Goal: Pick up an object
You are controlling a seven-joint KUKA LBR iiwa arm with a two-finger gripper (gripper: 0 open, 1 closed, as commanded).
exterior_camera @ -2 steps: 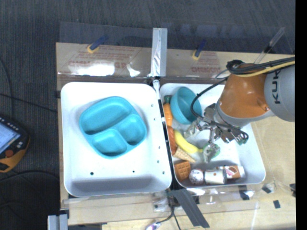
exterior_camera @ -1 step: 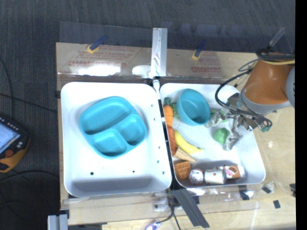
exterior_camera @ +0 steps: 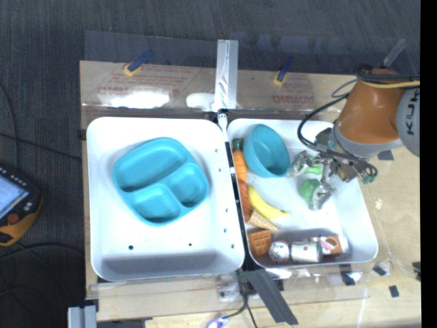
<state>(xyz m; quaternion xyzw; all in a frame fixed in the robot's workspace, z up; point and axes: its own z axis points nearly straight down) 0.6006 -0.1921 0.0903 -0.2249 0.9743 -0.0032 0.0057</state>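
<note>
we see the end effector [exterior_camera: 315,180] low in the right bin [exterior_camera: 362,241], its metal fingers [exterior_camera: 300,161] spread on either side of a small green object [exterior_camera: 311,187]. the green thing sits between them, but its shape is blurred and partly covered by the fingers, so we cannot tell whether they touch it. the arm [exterior_camera: 372,115] covers the bin's far right corner. a blue bowl [exterior_camera: 266,150] sits just left of the end effector, with a carrot [exterior_camera: 239,169] along the dividing wall and a banana [exterior_camera: 265,205] nearer the middle. along the near wall lie a waffle-like piece [exterior_camera: 259,241] and a bottle [exterior_camera: 307,250] on its side, its label unreadable. the left bin [exterior_camera: 109,251] holds a blue divided plate [exterior_camera: 160,180].
</note>
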